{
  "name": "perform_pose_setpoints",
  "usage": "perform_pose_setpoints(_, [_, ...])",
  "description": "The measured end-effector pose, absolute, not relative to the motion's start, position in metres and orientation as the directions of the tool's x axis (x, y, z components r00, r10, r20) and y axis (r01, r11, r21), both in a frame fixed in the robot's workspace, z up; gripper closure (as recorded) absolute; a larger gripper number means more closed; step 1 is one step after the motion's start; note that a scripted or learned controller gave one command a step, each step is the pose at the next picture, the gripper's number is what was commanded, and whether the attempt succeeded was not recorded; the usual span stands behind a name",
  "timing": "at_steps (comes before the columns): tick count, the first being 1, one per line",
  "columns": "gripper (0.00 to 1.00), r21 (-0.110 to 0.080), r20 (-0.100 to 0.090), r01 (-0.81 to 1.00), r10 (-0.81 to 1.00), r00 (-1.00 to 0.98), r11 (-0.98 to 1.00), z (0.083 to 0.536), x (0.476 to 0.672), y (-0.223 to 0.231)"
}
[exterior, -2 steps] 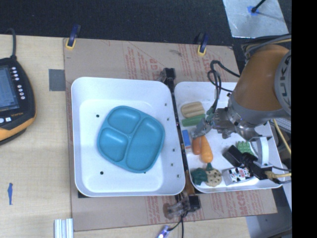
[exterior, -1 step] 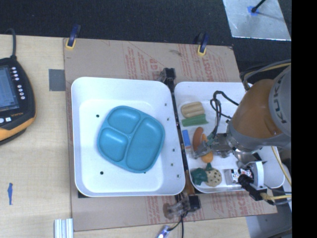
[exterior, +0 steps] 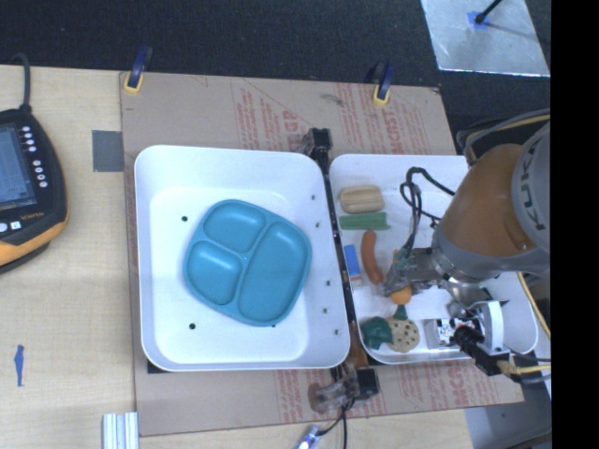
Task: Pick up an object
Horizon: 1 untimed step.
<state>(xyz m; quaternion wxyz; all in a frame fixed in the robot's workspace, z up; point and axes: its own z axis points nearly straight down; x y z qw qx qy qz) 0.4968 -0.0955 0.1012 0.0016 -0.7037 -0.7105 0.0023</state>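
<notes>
The right bin point(exterior: 421, 168) holds several small toy foods: a tan bread roll point(exterior: 361, 198), a green bar point(exterior: 363, 221), a brown sausage point(exterior: 372, 255), a blue block point(exterior: 352, 261), a dark green piece point(exterior: 376, 330) and a round tan cracker point(exterior: 404, 337). My gripper point(exterior: 404, 279) reaches down into this bin from the right, right beside the sausage. A small orange piece point(exterior: 401, 296) lies directly under its tip. The arm's body hides the right half of the bin.
The left bin point(exterior: 159, 251) carries a blue divided plate point(exterior: 247, 262). A teach pendant point(exterior: 23, 190) lies at the left edge of the bench. Clamps point(exterior: 137, 68) hold the cardboard sheet at the back.
</notes>
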Motion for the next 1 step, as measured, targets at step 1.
perform_pose_setpoints(1, [1.00,-0.001,0.001,1.000,1.000,-0.006,0.006,0.1925,0.5629,-0.0241])
